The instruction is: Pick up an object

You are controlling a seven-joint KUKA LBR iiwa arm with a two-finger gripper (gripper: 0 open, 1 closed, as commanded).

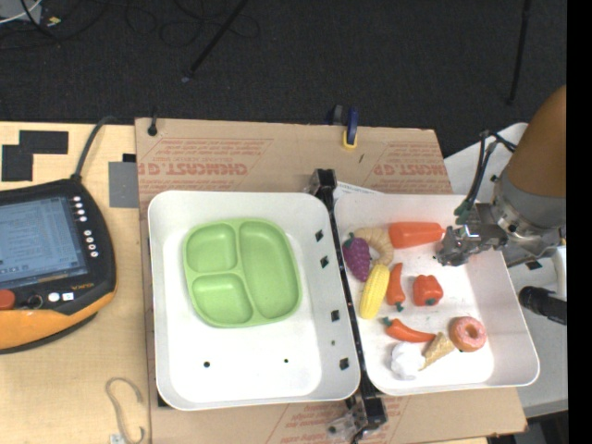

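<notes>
The right bin [504,363] holds several toy foods: an orange carrot [414,234], a purple grape bunch [356,258], a yellow corn cob [375,289], a red pepper [426,289], a red chili [407,330], a pink donut [467,333], an ice cream cone [437,348] and a white piece [403,360]. My gripper [455,245] hangs over the bin's upper right part, just right of the carrot's tip. Nothing shows between its fingers.
The left bin [176,359] holds a green divided tray [242,272]. A teach pendant [46,257] lies on the bench at far left. Cardboard [277,160] lies under both bins. A black clamp [324,181] sits where the bins meet at the back.
</notes>
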